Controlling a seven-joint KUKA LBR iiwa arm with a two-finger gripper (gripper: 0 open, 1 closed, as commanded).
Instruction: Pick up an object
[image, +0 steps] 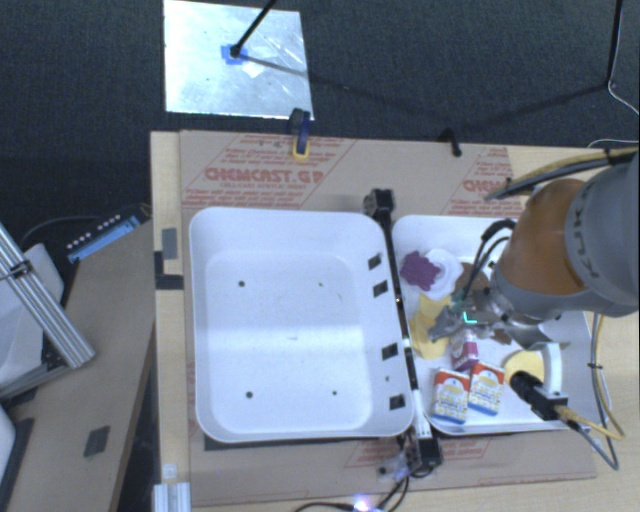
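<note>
**Gripper low over the right bin, grip unreadable**

You are looking down on the two white bins. The grey arm (590, 240) with its orange band (538, 238) reaches in from the right, and the gripper (466, 322) hangs over the middle of the right bin (440, 228). The wrist hides it from above, so you cannot tell whether it is apart or together, or whether anything is in its grasp.

The things to pick from all lie in that right bin:
- A small red-and-white item (466, 352) lies just below the gripper.
- A yellow piece (427, 322) is just to the gripper's left, against the bin's inner wall.
- A purple lump (421, 268) lies further back, near the far left corner.
- Two small cartons (451, 393), white with orange and blue print, lie side by side and touching at the near edge. Their lettering is too small to read.
- A round yellow thing (526, 361) shows near them on the right, partly under the arm.

The left bin (290, 330) stands beside the right one, with black clips (379, 262) along the seam between them.

The only writing you can read is on the brown sheet (400, 170) under both bins. It says "CHEMCAST GP" (264, 174) in red behind the left bin. Part of the same print shows again behind the right bin, cut off by the arm. A blue-and-yellow clamp (299, 132) grips the sheet's far edge.
</note>
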